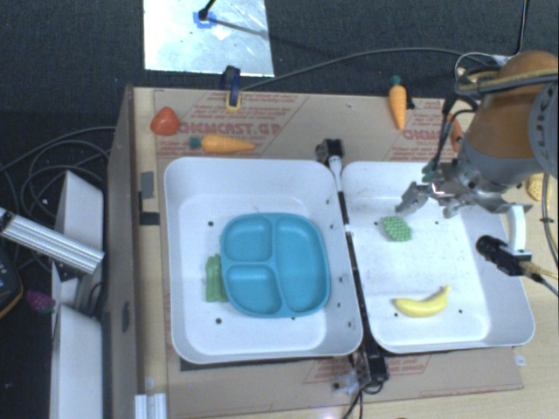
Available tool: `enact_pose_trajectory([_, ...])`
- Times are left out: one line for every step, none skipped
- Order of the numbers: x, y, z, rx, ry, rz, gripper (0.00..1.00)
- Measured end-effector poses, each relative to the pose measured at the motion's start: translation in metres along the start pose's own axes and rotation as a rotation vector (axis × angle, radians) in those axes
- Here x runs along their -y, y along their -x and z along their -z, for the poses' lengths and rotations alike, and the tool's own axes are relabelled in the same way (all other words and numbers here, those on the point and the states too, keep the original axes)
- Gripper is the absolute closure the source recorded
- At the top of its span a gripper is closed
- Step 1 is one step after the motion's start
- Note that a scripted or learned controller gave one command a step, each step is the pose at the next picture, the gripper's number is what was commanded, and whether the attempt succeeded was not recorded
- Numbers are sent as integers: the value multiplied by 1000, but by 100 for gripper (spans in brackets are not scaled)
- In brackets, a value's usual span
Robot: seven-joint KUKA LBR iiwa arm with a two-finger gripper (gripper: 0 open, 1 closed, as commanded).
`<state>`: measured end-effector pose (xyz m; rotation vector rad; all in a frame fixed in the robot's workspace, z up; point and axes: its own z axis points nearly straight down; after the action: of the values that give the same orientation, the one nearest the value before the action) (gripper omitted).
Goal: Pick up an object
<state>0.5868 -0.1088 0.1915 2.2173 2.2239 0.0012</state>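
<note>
Two shallow white bins sit side by side on the surface (288, 116), a brown board printed with red lettering. The left bin (188, 234) holds one blue divided plate (274, 263) with three compartments, and one green object (213, 278) lying against the plate's left edge, partly tucked under it. The right bin (489, 321) holds two loose things: one small green bumpy object (396, 229) near its middle-left, and one yellow banana (422, 303) nearer the front wall, well apart from the green one. On the board behind the bins lie two toy carrots, one carrot lying flat (224, 144) behind the left bin and one upright carrot (398, 105) behind the right bin, plus one orange-red rounded toy (164, 121) at the far left corner. The end effector (428, 195) hangs over the back part of the right bin, above and to the right of the green bumpy object and not touching it; whether it is released or clenched cannot be told, and nothing shows in its grip. One blue clamp (231, 81) sits at the board's rear edge. Around the surface is dark carpet (61, 42) with one shiny sheet (210, 24), black cables (52, 168), and one metal bar (51, 240) at the left.
</note>
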Motion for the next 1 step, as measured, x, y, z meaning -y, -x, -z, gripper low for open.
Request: enact_pose_trajectory([-22, -7, -90, -1, -3, 1, 0])
